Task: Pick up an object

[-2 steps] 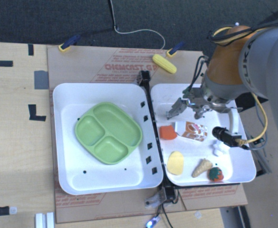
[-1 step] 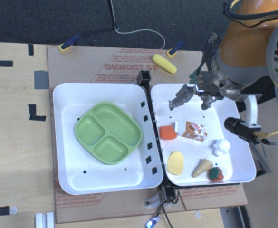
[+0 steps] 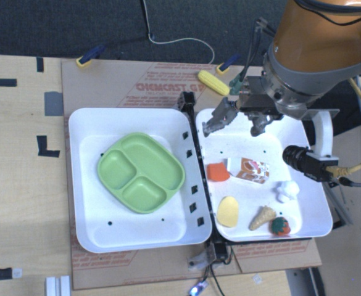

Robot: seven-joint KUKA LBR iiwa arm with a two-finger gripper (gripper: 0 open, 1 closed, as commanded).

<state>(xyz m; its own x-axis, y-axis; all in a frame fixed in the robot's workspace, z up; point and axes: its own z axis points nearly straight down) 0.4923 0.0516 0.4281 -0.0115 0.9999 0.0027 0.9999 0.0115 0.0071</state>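
Note:
My gripper [image 3: 237,122] hangs over the back of the right bin [image 3: 310,227], fingers spread open with nothing between them. Below it on the bin floor lie an orange block [image 3: 217,172] and a red-and-white packet [image 3: 253,169]. Nearer the front are a yellow lemon-like piece [image 3: 228,211], a tan cone [image 3: 263,217], a red-and-green toy [image 3: 281,226] and a small white object [image 3: 286,191]. The gripper is well above and behind all of these, touching none.
The left bin [image 3: 84,165] holds a green divided plate [image 3: 141,172]. A yellow corn-like object [image 3: 213,82] lies on the cardboard behind the bins. A black camera mount [image 3: 305,160] juts in at the right bin's edge. A white cable [image 3: 168,40] runs across the back.

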